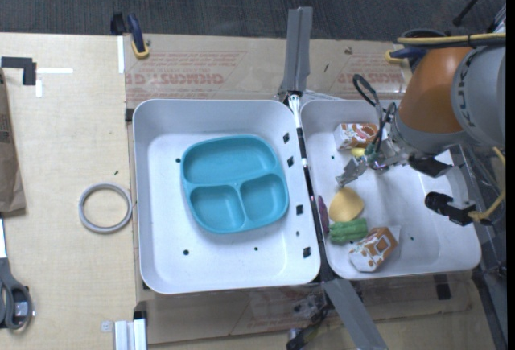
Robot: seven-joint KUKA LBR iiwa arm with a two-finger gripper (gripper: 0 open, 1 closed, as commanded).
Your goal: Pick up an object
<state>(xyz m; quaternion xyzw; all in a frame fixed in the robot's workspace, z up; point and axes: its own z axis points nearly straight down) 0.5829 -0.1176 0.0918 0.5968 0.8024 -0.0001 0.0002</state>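
The right bin (434, 256) holds several small items. A white-and-orange packet (358, 133) lies at its back left. A yellow piece (346, 203) sits near the middle left, with a green piece (348, 229) just in front of it. Another white-and-orange packet (374, 249) lies at the front. My gripper (356, 169) hangs low over the bin between the back packet and the yellow piece, pointing left and down. A small yellow-green bit (372, 154) shows right beside the gripper body. I see nothing clearly held.
The left bin (157, 244) holds a blue divided plate (235, 183). On the bench to the left lie a grey ring (105, 206), scissors (13, 304) and a brown bag (8, 155). A grey divider post (298, 51) stands between the bins at the back.
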